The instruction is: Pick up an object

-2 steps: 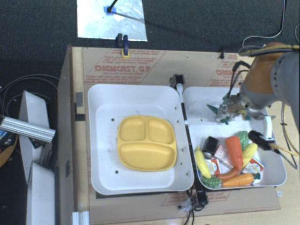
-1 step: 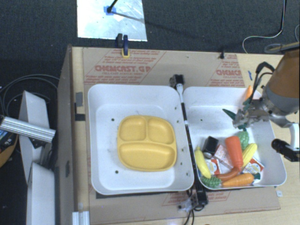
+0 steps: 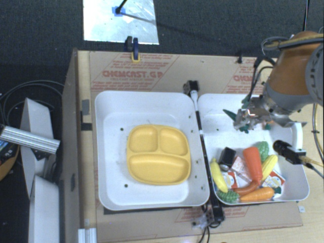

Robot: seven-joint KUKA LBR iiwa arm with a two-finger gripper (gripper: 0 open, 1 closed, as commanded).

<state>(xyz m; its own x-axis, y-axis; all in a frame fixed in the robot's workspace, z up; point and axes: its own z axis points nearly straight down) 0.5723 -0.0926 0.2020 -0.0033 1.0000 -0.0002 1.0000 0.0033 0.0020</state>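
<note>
My gripper (image 3: 242, 120) hangs over the back part of the right bin (image 3: 217, 108), its dark green-tipped fingers pointing left. Nothing shows between them. A heap of toy food lies in the bin's front half: an orange carrot (image 3: 252, 164), a second carrot (image 3: 259, 194), a yellow banana (image 3: 217, 176), a small black block (image 3: 227, 157), a green vegetable (image 3: 263, 149), a yellow piece (image 3: 269, 166) and a printed carton (image 3: 238, 178). The gripper stands behind and above this heap, apart from it.
The left bin (image 3: 109, 135) holds a yellow divided plate (image 3: 158, 153). A black clamp (image 3: 192, 87) sits on the rim between the bins. A black cylinder (image 3: 287, 152) juts over the right bin's right wall. Cardboard lies under both bins.
</note>
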